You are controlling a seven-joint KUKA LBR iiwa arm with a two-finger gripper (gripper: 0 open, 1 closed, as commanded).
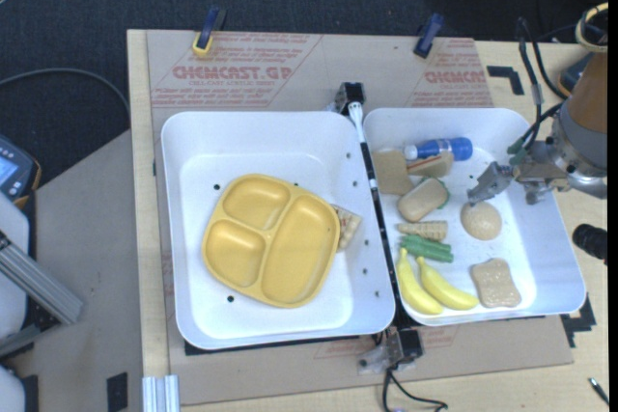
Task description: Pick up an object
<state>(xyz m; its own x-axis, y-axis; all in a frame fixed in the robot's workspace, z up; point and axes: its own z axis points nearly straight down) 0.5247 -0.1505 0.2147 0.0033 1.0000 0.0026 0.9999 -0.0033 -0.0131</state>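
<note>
My gripper [509,188] hangs over the right bin [565,256], its two dark fingers spread open with nothing between them. Just below and left of it lies a round beige ball [481,221]. The same bin holds a white bottle with a blue cap [439,151], a brown square block [391,171], a tan potato-shaped piece [423,200], a pale cracker [426,231], a green pod [427,249], two yellow bananas [435,288] and a toast-like slab [495,283].
A yellow divided plate [273,239] fills the middle of the left bin [183,169], with a small waffle-like piece [349,225] at its right edge. The grey arm with its orange band [589,101] comes in from the right. Clamps hold the cardboard base at the back.
</note>
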